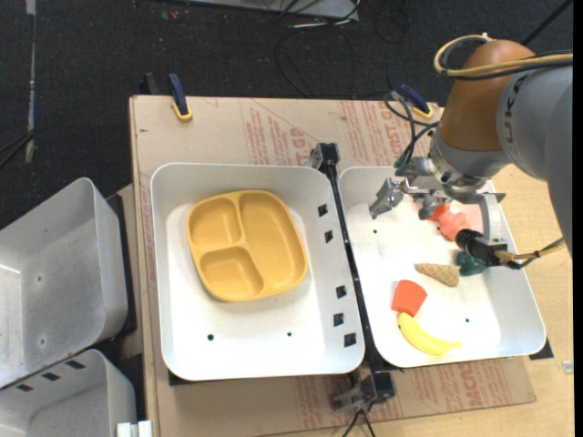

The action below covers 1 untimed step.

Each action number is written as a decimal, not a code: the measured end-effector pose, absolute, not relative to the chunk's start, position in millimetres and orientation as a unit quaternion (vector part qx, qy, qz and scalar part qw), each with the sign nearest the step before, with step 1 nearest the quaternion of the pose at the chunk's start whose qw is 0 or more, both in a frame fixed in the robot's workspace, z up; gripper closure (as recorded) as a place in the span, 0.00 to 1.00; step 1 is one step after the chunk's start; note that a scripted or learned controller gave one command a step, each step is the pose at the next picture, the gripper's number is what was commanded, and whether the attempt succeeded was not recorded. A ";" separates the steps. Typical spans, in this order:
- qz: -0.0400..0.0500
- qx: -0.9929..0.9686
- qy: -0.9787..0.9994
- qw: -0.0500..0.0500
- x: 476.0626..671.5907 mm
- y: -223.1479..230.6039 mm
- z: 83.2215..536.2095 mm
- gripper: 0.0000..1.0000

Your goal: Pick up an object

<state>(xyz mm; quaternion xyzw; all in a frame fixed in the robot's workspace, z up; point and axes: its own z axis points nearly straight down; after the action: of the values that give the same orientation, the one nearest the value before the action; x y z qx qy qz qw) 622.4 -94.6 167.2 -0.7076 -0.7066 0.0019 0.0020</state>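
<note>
yellow tray (246, 244); yellow banana (426, 336); orange cup (409, 297)

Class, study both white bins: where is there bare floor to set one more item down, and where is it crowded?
Left bin: a bare strip lies between the yellow divided plate and the near rim. Right bin: its left side beside the divider is bare. It is crowded on the right, where the gripper hangs over the pink item, near the cone, orange cup and banana.

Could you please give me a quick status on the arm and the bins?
Gripper over right bin, nothing seen between fingers. Banana, orange cup, cone loose in bin. Yellow divided plate in left bin.
</note>
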 end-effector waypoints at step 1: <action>0.001 -0.708 -0.707 0.001 623.2 -95.4 124.6 0.00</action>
<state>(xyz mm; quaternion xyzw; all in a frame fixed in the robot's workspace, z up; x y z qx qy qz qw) 623.2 -95.4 124.6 -0.7076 -0.7066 0.0009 0.0006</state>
